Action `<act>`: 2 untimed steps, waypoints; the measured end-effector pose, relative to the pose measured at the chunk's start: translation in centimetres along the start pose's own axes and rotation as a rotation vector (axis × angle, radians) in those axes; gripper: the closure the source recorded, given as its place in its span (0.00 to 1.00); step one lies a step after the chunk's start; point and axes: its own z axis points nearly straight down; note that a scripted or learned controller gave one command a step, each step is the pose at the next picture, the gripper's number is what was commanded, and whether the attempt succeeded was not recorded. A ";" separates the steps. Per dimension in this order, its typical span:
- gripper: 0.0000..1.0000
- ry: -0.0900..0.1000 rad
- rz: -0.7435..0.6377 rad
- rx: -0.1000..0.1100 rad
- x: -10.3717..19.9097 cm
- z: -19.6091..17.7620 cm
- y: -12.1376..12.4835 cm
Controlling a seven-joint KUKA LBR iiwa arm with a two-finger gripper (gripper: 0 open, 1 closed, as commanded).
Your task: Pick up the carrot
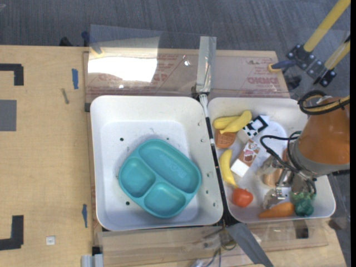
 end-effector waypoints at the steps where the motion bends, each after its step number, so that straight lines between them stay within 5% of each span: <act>1: 0.00 0.005 0.299 0.001 0.8 0.0 2.0; 2: 0.00 0.005 0.081 0.000 -0.7 -2.7 -4.7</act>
